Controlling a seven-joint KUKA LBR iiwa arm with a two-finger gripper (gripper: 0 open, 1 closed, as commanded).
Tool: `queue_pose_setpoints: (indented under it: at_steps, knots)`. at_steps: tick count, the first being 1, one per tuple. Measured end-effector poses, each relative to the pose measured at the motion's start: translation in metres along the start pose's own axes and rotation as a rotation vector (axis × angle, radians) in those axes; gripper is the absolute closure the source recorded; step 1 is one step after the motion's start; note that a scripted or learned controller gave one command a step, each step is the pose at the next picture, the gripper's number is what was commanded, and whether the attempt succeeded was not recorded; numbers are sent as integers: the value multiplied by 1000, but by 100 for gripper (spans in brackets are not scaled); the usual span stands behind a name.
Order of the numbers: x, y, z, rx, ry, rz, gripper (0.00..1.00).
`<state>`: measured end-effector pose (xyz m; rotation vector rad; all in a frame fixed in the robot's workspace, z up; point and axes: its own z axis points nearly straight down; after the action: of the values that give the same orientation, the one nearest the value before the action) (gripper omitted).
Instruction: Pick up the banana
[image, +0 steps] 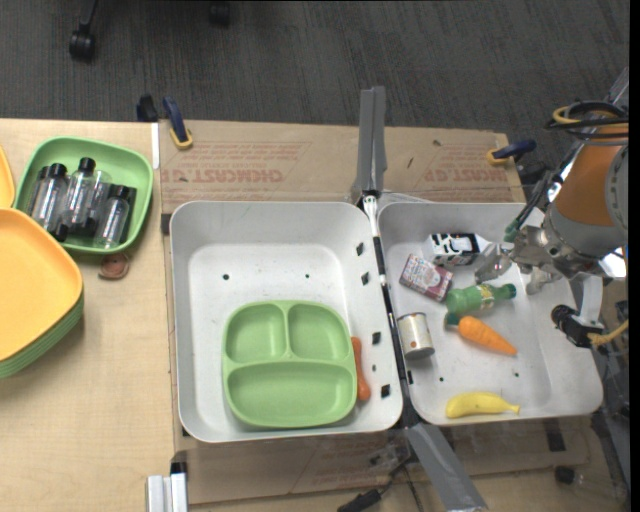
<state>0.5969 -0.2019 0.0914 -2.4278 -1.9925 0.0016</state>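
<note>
Near the right bin's (570, 395) front edge lies the banana (481, 404), untouched, just below the carrot (486, 336). Tool (497, 263) hovers over the green bottle (480, 296) toward the bin's back; grip state can't be told.

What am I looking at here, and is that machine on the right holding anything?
This is one camera fixed above a bench, looking down at a slant. The grey arm with an orange band reaching in from the right is a robot; its pincer hangs over the right white bin. That bin holds a yellow banana, a toy carrot, a green bottle, a small can, a pink packet and a black-and-white item. The left bin holds a green divided plate. Nothing visible sits in the pincer; the banana lies untouched.
</note>
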Motion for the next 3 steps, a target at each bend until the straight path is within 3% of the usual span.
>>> queue_pose_setpoints:
  at_steps: [1, 2, 3]
  knots:
    - [0, 0, -8, 2, -3, -6, 100]
    - [23, 31, -7, 1, -2, 465, 100]
    - [-10, -18, 1, 5, -2, 758, 100]
